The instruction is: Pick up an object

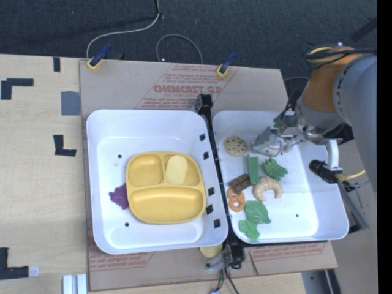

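My gripper [268,144] hangs low over the right bin [306,219], near its upper middle, with its metal fingers pointing left. Nothing shows between them. Just left of it lies a round cookie [234,145]. Below it sit a green stick [253,169], a leafy green piece [275,168], a tan croissant [268,188], a brown chocolate bar [240,181], an orange pretzel [236,200] and two green leaf pieces [254,218].
The left bin [104,225] holds a yellow divided plate [139,202] with a pale yellow piece [176,169] in its upper right compartment. A purple grape bunch [118,195] lies beside the plate's left edge. The grey arm [343,97] fills the upper right.
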{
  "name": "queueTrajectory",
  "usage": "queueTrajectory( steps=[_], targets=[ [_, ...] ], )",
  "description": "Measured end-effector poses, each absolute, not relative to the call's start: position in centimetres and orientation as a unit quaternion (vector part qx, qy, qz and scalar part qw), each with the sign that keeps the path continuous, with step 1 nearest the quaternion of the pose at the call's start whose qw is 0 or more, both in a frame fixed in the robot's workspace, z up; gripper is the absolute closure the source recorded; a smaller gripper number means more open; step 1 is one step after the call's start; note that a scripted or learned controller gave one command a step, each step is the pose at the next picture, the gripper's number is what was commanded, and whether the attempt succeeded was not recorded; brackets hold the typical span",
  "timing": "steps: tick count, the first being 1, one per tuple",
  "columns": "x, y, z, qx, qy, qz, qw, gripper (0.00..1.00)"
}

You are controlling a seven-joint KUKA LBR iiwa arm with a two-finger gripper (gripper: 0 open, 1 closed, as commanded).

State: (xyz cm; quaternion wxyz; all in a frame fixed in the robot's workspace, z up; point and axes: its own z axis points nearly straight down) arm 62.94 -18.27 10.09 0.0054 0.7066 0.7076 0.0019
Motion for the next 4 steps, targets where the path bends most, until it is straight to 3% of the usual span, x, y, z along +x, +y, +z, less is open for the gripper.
queueTrajectory(
  steps=[1,2,3,4],
  targets=[
    [58.4,-14.5,8.9,0.707,0.707,0.0026,0.004,0.0],
    [58.6,-14.5,10.0,0.707,0.707,0.0042,0.003,1.0],
    [58.6,-14.5,9.9,0.707,0.707,0.0038,0.003,0.0],
    [53.1,-17.8,9.2,0.708,0.706,-0.0003,-0.001,0.0]
  ],
)
